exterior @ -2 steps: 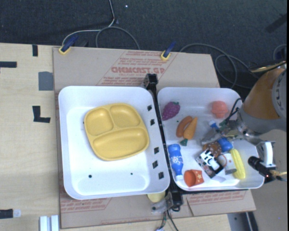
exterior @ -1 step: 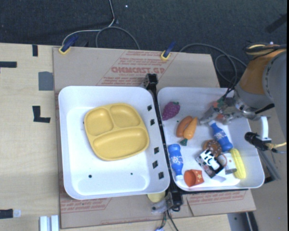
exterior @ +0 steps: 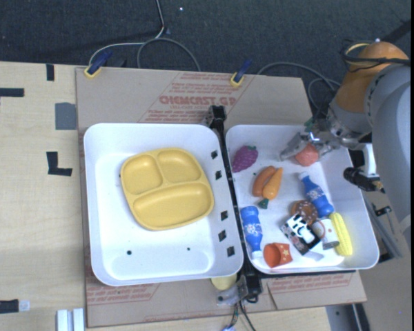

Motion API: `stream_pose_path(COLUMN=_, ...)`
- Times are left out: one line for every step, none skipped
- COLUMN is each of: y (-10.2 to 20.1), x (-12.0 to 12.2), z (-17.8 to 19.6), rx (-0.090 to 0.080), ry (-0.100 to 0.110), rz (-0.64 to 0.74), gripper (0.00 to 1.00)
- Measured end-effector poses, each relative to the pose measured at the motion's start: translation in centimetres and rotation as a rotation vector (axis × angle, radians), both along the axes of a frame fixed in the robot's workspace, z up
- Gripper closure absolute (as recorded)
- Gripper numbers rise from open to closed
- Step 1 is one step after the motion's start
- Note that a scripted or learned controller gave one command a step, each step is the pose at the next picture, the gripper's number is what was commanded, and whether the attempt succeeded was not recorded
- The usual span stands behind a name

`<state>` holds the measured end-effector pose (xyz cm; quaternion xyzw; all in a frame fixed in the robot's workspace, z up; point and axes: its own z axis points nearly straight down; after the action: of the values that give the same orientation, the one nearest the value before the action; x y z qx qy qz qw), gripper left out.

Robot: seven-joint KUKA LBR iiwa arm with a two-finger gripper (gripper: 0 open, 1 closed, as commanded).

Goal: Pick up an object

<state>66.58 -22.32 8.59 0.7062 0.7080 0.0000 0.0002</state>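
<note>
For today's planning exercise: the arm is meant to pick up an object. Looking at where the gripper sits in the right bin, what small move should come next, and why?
Probably a short descent onto the red-orange object. The gripper sits right at it, near the right bin's upper edge, and the view does not show the object between its fingers. Nearby items such as the carrot and blue bottle lie apart, so the approach looks unobstructed.

Tray (exterior: pixel 167 188) in left bin (exterior: pixel 103 254); toys apparently in right bin (exterior: pixel 362 254)

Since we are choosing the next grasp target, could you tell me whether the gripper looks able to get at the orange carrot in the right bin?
Probably yes. The carrot lies by itself in the right bin, apart from the purple grapes and blue bottle, open from above. The gripper sits nearby over that bin.
</note>
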Motion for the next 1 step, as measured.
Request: stream_pose_path(y=-0.03, x=-0.02, z=1.19, rx=-0.005, ry=-0.004, rz=0.001, gripper=1.00)
